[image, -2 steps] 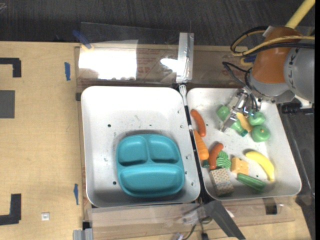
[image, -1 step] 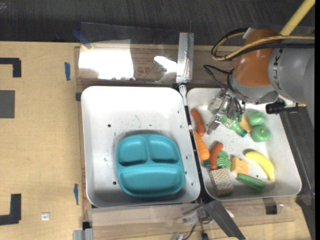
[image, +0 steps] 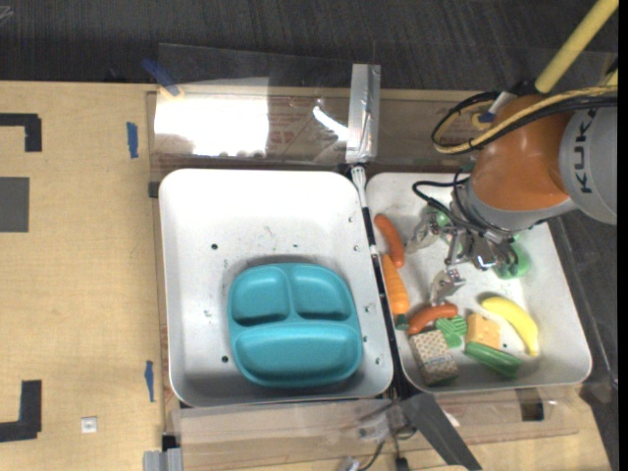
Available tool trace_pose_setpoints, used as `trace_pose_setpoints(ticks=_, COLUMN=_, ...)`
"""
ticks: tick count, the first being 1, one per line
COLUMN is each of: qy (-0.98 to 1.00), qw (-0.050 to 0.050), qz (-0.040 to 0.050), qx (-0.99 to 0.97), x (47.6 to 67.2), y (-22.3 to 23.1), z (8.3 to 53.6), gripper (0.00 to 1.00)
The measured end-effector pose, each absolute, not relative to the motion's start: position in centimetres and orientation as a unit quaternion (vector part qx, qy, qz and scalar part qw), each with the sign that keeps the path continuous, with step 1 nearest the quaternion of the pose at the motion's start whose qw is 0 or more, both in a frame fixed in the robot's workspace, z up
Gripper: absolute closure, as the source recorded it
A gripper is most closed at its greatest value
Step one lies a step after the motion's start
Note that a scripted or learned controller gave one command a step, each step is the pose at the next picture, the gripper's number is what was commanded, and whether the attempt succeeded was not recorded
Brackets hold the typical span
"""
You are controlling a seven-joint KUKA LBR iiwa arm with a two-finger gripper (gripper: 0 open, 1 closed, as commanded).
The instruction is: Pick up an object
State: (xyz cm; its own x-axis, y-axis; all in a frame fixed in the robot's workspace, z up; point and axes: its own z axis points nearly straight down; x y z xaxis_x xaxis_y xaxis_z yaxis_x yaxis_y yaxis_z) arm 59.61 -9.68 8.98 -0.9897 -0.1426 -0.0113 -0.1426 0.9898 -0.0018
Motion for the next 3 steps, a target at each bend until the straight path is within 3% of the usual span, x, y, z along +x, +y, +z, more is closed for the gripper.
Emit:
trace_pose_setpoints(ticks=1, qy=0.997, qw=0.006, qz=-0.0007, qx=-0.08, x=54.9, y=-10.4, z=9.0, gripper=0.0)
trace_pose_setpoints(ticks=2, qy=0.995, qw=0.005, qz=-0.0002, qx=-0.095, x=66.2, y=-10.8, z=8.8, gripper=0.0)
trace_pose_setpoints(ticks=3, qy=0.991, qw=0.003, qz=0.0009, qx=-0.131, x=66.9, y=-11.8, z=8.8, gripper=0.0)
